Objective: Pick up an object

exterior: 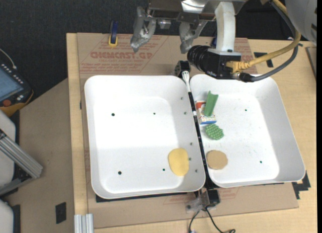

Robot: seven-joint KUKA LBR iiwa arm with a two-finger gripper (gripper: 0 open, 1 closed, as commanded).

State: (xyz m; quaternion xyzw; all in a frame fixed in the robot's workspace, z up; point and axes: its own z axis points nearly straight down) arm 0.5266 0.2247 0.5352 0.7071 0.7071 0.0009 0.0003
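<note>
My gripper [162, 36] hangs high at the top of the view, above the far edge of the bins, open with nothing between its two fingers. In the left bin [126, 126] a yellow oval piece [178, 161] lies near the front right corner. The right bin [261, 126] holds a green stick [210, 104], a small red-white-blue packet [204, 114], a green bumpy ball [215, 132] and a tan round disc [217, 159], all along its left side.
A black camera unit [209, 62] with a yellow cable [266, 58] sits behind the right bin. A blue-and-yellow clip [113, 34] lies on the cardboard at the back left. A black divider rim [193, 121] separates the bins.
</note>
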